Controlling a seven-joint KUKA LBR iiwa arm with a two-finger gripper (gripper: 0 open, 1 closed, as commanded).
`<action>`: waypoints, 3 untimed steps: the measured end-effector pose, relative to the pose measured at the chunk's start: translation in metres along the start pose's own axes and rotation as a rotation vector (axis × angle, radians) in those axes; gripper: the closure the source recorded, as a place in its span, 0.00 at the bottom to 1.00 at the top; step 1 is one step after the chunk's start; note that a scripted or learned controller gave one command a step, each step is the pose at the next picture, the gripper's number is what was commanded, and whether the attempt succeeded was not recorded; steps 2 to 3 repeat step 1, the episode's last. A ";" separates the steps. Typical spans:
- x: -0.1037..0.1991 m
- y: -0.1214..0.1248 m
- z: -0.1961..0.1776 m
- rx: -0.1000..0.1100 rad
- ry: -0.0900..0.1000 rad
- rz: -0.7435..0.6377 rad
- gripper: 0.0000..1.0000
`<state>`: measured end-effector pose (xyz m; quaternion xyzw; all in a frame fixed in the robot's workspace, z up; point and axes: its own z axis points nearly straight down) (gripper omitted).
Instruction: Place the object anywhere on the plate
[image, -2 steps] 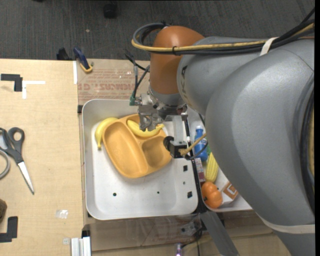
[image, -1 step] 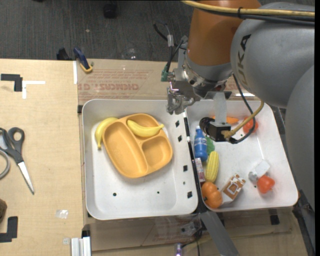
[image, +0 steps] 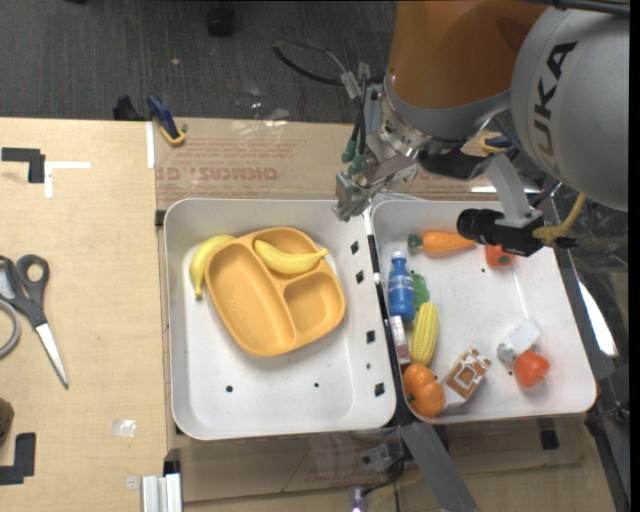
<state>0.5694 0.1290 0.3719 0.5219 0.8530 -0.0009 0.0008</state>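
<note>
- My arm (image: 480, 50) reaches in from the upper right, with my gripper (image: 352, 200) poised above the far rim where the two bins meet.
- I cannot tell my gripper's state.
- One banana (image: 290, 259) lies in the yellow plate's (image: 270, 300) far compartment, below-left of my gripper and apart from it.
- A second banana (image: 205, 260) curves against the plate's left edge in the left bin (image: 270, 405).

The grey arm (image: 580, 90) has big black letters "UKA" on it, up and to the right of the gripper (image: 350, 200). Just left of the gripper, the cardboard (image: 240, 160) has red print, upside down and too blurry to read.
</note>
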 end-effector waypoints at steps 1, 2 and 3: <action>0.000 0.000 0.000 0.000 0.000 0.000 0.00; 0.000 0.000 0.000 0.000 0.000 0.000 0.00; 0.000 0.000 0.000 0.000 0.000 0.000 0.00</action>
